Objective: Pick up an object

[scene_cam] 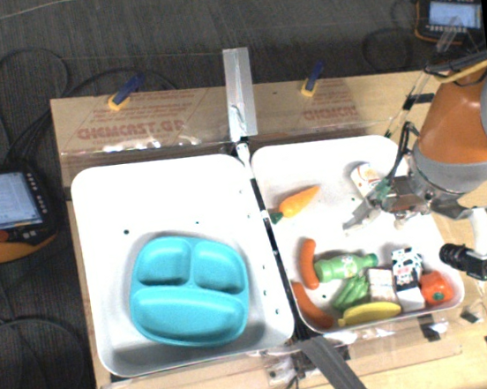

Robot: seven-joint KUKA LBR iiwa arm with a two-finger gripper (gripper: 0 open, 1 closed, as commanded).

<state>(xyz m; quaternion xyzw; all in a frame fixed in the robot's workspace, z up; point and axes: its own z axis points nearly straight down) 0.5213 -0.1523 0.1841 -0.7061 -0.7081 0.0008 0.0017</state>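
Arm: grey with an orange band (455, 121), it reaches in from the right edge over the right bin.
End effector (362, 214): low over the bare middle of the right bin, fingers spread apart and pointing left, nothing between them.
Right bin (327, 153): white and shallow, its toys crowded along the near wall.
Carrot (298, 201): orange, lying tilted near the bin's left wall, apart from the end effector.
Green bottle (345, 265): on its side below the end effector, white cap to the right.
Orange sausage (307, 261): just left of the green bottle, touching or nearly so.
Banana (369, 312): yellow, flat against the near wall.
Cow-patterned carton (404, 268): black and white, right of the bottle.
Tomato (435, 289): red-orange, in the near right corner.
Small white packet (364, 177): toward the far right, just above the end effector.
Left bin (102, 199): white, alongside the right bin.
Blue plate (187, 286): turquoise, three compartments, resting in the left bin's near half.
Worktop (171, 118): brown board under both bins.
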